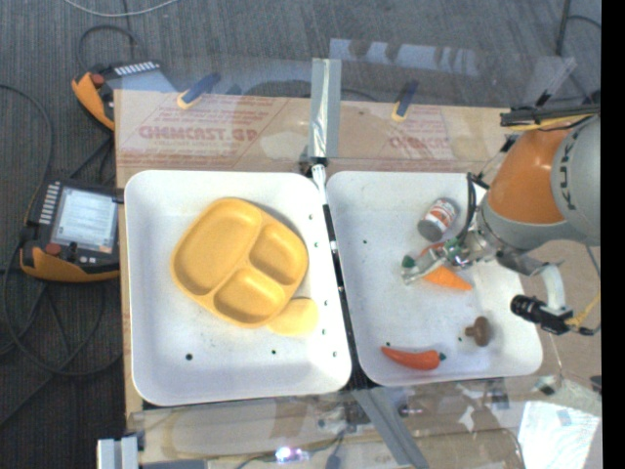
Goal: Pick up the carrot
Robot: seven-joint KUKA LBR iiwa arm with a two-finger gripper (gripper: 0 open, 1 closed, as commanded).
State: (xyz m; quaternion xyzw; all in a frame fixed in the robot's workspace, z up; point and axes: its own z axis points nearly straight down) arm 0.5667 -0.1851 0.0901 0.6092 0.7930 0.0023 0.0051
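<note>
Left bin point(146, 360): a yellow divided tray point(239, 260). Right bin point(381, 218): a red pepper point(411, 358) near the front wall, the carrot point(446, 279) lying on the floor at mid-bin, a small can point(438, 217) behind it. The gripper point(437, 258) hovers just above the carrot; how far it is open cannot be told. The carrot appears not yet lifted; grasp and lift remain.
</note>
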